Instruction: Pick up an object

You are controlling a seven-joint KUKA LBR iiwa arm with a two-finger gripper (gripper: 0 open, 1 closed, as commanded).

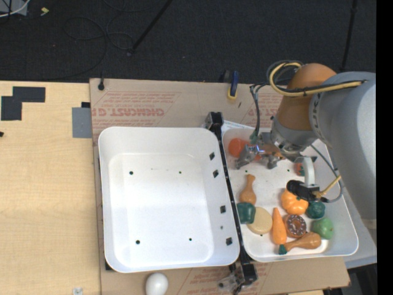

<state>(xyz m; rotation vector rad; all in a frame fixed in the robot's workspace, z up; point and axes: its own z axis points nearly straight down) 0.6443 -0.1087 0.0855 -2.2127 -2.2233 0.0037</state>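
Fingers near right bin edge

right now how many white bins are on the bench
2: the left bin beside the right bin, which holds toy food under the gripper.

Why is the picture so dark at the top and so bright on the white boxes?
In the camera view, the floor at the top is dark carpet, while the left bin glares white; the claw looks blurry over the right bin.
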